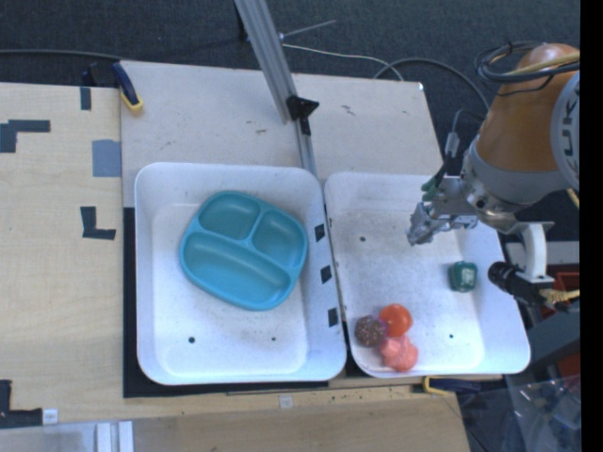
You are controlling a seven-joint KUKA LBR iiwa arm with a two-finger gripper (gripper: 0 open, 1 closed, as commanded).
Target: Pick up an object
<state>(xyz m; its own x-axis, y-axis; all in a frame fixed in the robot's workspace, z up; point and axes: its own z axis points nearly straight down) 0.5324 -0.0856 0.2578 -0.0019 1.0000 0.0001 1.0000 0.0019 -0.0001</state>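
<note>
My gripper [420, 231] hangs over the upper middle of the right bin [377, 205], its tip pointing down and left with nothing visible in it. A small green object [463, 276] lies to its lower right near the bin's right wall. At the bin's front sit a red-orange ball [397, 319], a dark purple lump [368, 330] just left of it, and a pink piece [400, 353] below them. All three are well below the gripper.
The left bin [160, 347] holds a blue divided plate [244, 250], tilted across its middle. A grey metal rail [268, 45] slants down from the top to the bins' shared wall. A black fitting [513, 281] juts from the arm beside the right bin's edge.
</note>
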